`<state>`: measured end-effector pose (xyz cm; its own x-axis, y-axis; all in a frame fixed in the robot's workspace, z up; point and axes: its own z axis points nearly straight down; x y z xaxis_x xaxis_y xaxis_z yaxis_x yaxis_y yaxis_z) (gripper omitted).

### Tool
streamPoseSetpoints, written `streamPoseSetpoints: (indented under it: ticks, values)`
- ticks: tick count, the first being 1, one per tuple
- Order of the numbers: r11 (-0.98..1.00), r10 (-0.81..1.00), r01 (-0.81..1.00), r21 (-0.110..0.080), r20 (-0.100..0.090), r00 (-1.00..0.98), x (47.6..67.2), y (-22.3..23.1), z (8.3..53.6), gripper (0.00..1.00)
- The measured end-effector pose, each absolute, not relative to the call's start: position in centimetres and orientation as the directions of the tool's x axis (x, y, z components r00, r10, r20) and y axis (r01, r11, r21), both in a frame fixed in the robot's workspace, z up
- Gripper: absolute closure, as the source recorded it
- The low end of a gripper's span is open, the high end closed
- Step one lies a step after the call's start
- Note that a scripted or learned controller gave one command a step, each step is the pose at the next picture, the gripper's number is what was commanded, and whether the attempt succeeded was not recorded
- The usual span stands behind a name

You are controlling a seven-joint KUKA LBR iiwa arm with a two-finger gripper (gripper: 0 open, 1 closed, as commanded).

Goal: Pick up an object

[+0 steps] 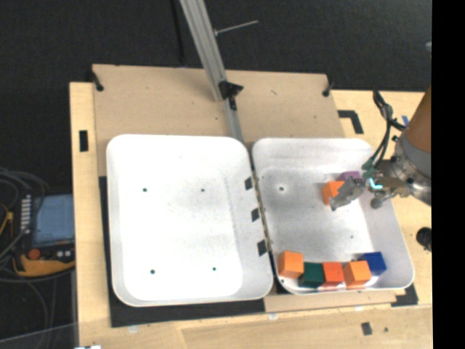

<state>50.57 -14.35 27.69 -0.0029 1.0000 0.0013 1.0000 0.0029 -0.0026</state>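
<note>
Here the gripper (347, 195) hangs low over the right shallow white plastic bin (305, 227), beside a small orange cube (333, 190) and a purple block (350, 175); whether it is clamped on either, I cannot tell.

Right bin (312, 158), objects only.

Near wall, a row of small blocks, packed side by side and touching or nearly so: orange block (292, 263) at the left end, sitting a little farther in than the rest; dark green block (313, 274); second orange block (333, 272); third orange block (357, 272); blue block (374, 262) at the right end. A thin red piece (330, 286) shows under the row's near edge; shape unclear.

Mid-bin, right of centre: another orange block (333, 190), tilted. Just beyond it, far-right, a small purple block (350, 175), partly hidden.
</note>
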Motion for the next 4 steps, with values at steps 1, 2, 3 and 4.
streamPoseSetpoints:
  ticks: [1, 2, 3, 4]
  values:
    - [0.001, 1.000, 1.000, 0.002, 0.000, -0.001, 50.6, -14.4, 27.9, 0.00]
    - [-0.001, 1.000, 1.000, -0.004, -0.001, 0.001, 49.7, -14.3, 22.3, 0.00]
    - [-0.002, 1.000, 1.000, -0.004, -0.001, 0.002, 49.8, -14.4, 18.1, 0.00]
    - [-0.002, 1.000, 1.000, -0.005, -0.001, 0.002, 49.2, -15.0, 13.6, 0.00]
